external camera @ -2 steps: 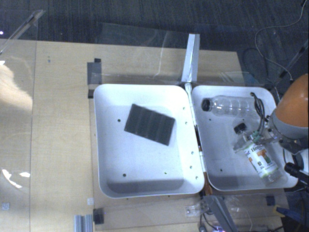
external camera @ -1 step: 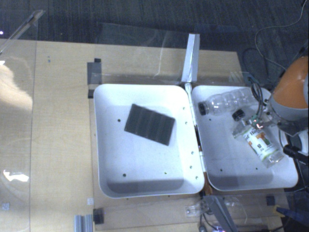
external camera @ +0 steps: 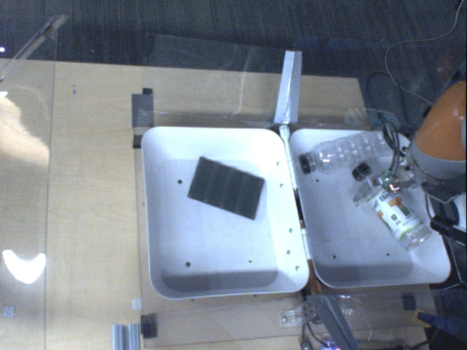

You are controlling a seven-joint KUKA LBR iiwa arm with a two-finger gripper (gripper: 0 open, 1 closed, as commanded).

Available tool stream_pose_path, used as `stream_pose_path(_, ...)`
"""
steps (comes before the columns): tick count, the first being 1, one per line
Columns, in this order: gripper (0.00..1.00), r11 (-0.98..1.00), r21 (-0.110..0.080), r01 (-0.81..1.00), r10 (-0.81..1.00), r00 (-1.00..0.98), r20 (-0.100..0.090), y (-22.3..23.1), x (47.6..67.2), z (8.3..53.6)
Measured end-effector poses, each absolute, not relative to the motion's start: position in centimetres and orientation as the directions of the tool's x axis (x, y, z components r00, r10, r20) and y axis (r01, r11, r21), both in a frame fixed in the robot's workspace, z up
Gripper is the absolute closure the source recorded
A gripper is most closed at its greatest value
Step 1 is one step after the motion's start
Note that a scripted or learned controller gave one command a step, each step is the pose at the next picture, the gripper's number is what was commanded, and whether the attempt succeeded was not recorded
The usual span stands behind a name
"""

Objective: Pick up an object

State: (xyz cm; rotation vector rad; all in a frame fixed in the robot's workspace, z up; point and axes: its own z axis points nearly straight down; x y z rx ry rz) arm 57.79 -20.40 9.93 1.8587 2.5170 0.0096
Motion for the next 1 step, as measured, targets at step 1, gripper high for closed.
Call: stream_pose_path(1, 1.0, 0.329, 0.006, 0.944, 0.944, -0.329, -0.003, -16.31, 58.17, 17.7)
